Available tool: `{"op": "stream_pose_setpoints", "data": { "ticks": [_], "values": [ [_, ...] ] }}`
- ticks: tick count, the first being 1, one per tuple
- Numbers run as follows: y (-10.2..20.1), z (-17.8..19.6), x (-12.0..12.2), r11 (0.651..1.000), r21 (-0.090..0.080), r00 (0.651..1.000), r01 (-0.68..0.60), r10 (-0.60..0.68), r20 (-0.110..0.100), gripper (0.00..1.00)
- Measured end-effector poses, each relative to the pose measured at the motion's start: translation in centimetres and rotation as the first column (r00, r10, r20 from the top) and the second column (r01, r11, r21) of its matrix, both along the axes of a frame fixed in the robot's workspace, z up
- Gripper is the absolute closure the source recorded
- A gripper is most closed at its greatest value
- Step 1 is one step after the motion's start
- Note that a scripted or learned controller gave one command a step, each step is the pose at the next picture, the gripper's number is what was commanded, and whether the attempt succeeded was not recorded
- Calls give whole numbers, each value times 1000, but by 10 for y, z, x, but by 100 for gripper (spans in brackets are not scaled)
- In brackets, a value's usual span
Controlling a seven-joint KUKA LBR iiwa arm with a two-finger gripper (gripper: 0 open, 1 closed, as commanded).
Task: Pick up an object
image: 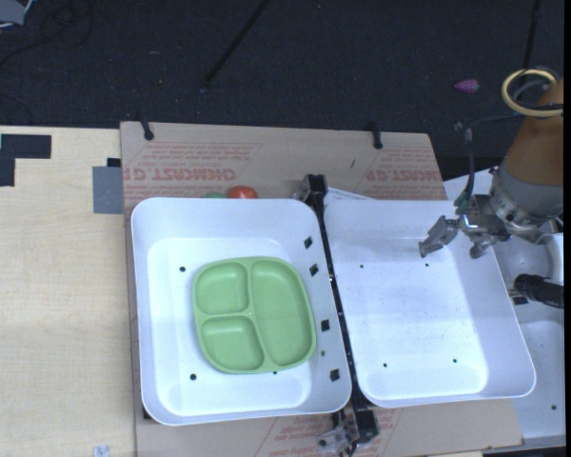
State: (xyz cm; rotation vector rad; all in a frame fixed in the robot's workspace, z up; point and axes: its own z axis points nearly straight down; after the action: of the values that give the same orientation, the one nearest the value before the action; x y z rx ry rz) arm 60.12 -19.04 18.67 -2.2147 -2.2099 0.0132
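Gripper (460, 238) sits over the right bin's (500, 379) upper right part, near its far right rim; fingers spread apart, nothing between them. Green plate (254, 314), three compartments, lies flat in the middle of the left bin (157, 350), well apart from the gripper. Small red object (242, 193) just behind the left bin's far rim.
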Motion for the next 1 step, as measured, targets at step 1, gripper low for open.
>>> {"op": "stream_pose_setpoints", "data": {
  "ticks": [1],
  "values": [
    [0, 8, 3, 1000, -3, 1000, -2, 2, 14, 0]
  ]
}}
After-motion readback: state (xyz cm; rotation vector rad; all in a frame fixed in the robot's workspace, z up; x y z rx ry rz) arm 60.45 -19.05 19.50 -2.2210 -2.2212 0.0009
